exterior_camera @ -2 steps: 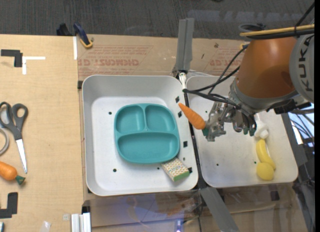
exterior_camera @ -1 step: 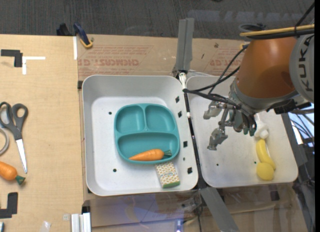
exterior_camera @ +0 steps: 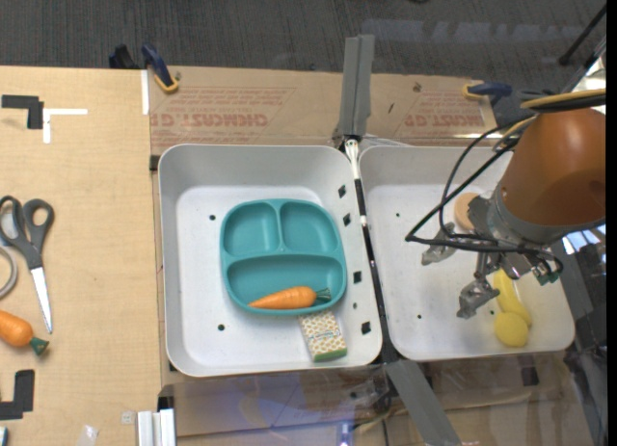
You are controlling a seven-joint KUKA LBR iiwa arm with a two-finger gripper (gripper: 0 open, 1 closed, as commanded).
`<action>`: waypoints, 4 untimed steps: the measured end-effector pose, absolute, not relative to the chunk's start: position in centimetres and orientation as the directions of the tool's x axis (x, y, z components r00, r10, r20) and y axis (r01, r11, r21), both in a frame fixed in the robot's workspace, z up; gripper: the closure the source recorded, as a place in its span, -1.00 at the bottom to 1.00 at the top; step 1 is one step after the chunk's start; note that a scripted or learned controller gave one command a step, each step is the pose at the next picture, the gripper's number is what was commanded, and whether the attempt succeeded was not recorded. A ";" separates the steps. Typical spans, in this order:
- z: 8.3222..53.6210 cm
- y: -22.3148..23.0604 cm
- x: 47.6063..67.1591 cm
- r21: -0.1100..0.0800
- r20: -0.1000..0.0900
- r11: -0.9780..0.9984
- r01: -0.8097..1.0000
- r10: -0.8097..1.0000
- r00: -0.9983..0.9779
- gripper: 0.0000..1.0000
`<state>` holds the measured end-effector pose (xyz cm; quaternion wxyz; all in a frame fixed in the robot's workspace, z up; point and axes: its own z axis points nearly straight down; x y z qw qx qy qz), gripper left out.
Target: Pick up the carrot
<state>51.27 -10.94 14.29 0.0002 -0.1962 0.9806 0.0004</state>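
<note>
Carrot: in teal divided plate, left bin, well left of gripper.
Gripper over right bin; finger state indiscernible. Arm partly hides yellow item beside it.

Robotics lab: clamped cardboard, white bins.

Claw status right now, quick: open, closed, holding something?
Claw: cannot be told; it hangs over the right shallow white bin, away from the orange carrot.
</note>
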 end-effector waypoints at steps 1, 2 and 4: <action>9.2 -18.9 48.8 0.000 -0.002 0.857 -0.515 -0.515 -0.857 -1.00; 9.4 -15.9 56.0 -0.004 -0.006 0.539 -0.842 -0.842 -0.539 -1.00; 9.3 -16.7 60.2 -0.003 -0.006 0.589 -0.808 -0.808 -0.589 -1.00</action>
